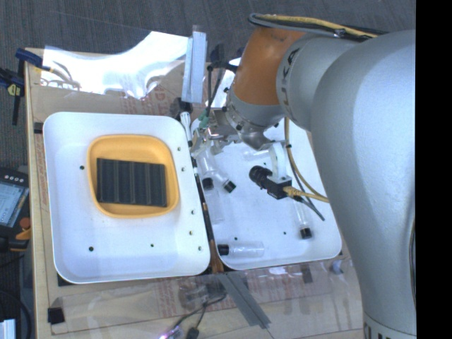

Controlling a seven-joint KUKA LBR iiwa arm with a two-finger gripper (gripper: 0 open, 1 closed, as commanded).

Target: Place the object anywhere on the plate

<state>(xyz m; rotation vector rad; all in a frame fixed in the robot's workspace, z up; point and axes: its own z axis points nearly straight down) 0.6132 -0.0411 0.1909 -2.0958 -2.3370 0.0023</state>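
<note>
A yellow plate (132, 150) with a dark ribbed centre lies in the left bin (70, 246). My gripper (218, 184) hangs low over the near-left part of the right bin (318, 249), close to the wall between the two bins. Its two pale fingers with dark tips (207, 182) stand apart, open, with nothing between them. A clear tube with a black cap (241, 248) lies at the front edge of the right bin. A second small clear piece with a black end (304, 227) lies at the bin's right side.
The grey arm with its orange band (258, 62) covers the back and right of the right bin. A shiny plastic sheet (113, 73) lies behind the left bin. A grey bar (247, 306) sits on the bench in front.
</note>
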